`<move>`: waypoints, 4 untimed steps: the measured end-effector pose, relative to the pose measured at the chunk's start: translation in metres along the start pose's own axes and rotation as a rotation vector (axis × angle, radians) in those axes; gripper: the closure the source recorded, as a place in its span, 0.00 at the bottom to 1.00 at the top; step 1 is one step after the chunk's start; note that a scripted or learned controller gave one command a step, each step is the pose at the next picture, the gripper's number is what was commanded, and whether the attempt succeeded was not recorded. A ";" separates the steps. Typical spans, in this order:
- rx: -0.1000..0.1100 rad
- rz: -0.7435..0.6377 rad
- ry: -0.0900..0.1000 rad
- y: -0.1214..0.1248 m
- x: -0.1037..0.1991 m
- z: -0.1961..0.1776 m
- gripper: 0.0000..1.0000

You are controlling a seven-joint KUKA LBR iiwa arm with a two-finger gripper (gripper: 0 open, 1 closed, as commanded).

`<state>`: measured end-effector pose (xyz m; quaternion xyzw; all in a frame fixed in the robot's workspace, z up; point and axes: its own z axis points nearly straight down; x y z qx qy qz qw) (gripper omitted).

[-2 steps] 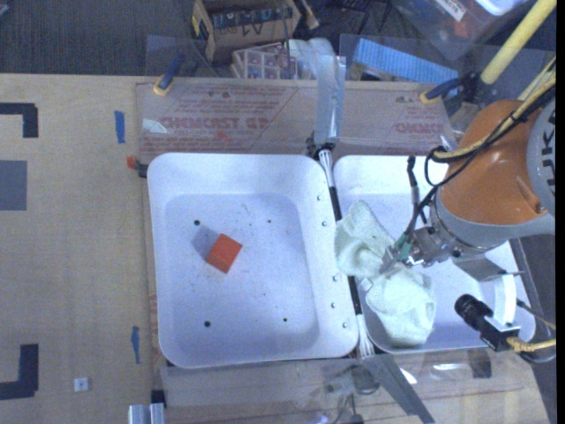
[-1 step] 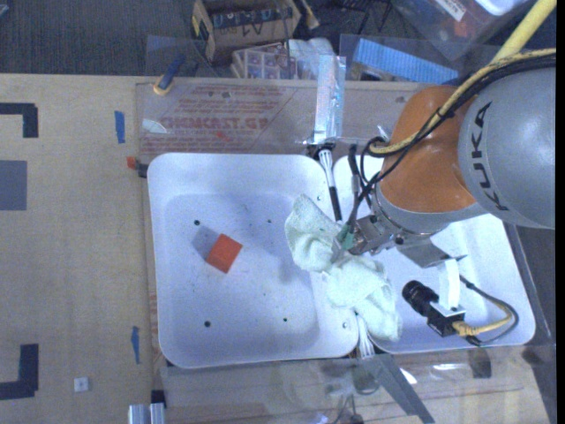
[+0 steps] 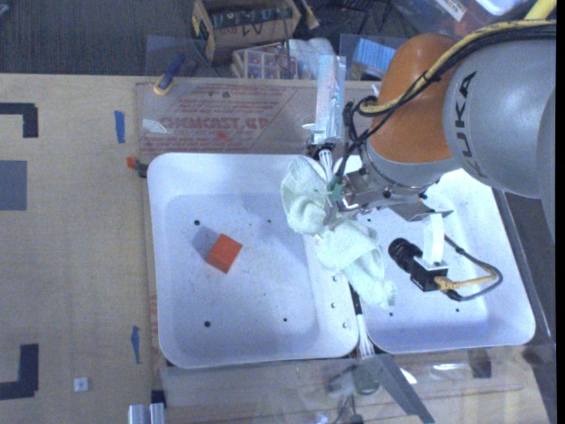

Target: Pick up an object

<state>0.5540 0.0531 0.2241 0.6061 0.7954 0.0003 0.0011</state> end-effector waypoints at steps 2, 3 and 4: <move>-0.001 -0.029 0.000 -0.020 -0.026 0.016 1.00; 0.004 0.047 0.002 -0.070 -0.010 0.040 1.00; 0.000 0.224 -0.001 -0.069 -0.038 0.017 1.00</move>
